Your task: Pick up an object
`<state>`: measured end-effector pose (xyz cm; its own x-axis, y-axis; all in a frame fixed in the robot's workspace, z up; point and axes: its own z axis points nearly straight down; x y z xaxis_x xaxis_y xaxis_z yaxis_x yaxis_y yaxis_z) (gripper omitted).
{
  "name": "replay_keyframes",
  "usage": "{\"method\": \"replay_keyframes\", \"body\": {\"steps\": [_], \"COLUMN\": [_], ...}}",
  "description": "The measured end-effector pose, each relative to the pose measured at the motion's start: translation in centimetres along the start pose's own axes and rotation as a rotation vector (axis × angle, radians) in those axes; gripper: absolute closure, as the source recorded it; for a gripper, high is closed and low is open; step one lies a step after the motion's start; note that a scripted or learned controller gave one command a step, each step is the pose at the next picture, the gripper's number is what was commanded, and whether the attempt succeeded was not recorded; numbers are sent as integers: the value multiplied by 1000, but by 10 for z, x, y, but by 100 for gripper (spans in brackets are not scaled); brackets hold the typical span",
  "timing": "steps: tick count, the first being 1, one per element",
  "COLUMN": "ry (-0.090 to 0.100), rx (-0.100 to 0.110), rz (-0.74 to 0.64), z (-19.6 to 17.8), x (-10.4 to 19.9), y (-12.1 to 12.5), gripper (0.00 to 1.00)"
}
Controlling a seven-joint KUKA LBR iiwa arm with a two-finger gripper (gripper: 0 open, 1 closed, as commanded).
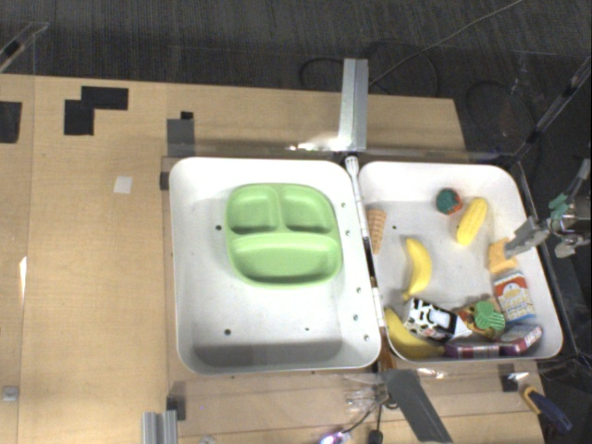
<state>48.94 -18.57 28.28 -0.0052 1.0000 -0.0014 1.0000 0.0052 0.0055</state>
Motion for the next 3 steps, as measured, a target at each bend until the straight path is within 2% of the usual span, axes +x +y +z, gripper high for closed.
{"method": "replay_keyframes", "body": {"steps": [1,2,3], "ry": [1,-1,0], "rx": [1,-7,-14], "rz": [-74,77,73], "z": [75,194,181], "x": [13,17,19], "y": [47,118,121], "gripper": [0,0,100]}}
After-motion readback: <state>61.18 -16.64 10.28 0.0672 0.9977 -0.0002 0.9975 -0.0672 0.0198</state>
